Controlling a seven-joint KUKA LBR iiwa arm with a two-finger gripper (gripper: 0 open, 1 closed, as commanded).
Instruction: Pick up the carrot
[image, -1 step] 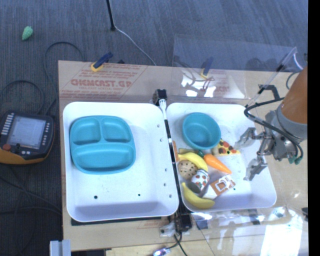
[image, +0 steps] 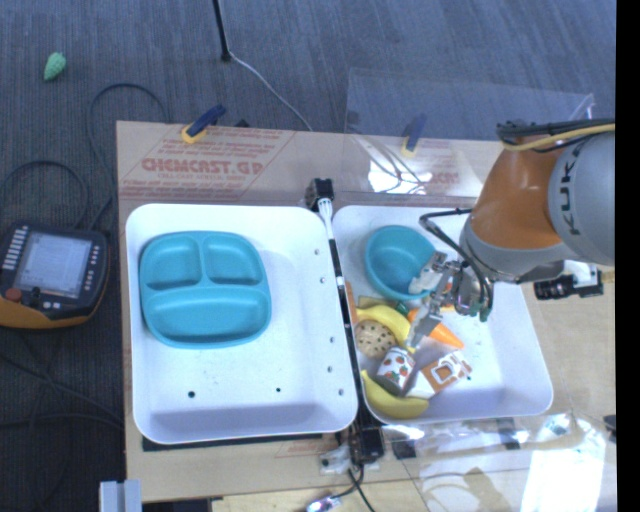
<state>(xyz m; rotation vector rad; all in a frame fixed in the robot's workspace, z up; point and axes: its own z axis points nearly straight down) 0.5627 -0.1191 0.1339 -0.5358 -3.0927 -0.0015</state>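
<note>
The arm (image: 575, 200) is built from rounded, smooth-skinned segments. The upper segment is finished in light grey and is marked with dark "KU" lettering near the frame's right edge. Below it, a broad orange band (image: 515, 200) is fitted, followed by a grey wrist section. A black cable (image: 545, 130) is routed over the top of the orange band. The pincer (image: 440, 298) is assembled from small metallic and dark parts.

A robotics lab: a teach pendant (image: 50, 272) lies on grey carpet (image: 90, 50), cables (image: 250, 60) trail, and bins (image: 240, 400) sit on a clamped board (image: 210, 160).
</note>
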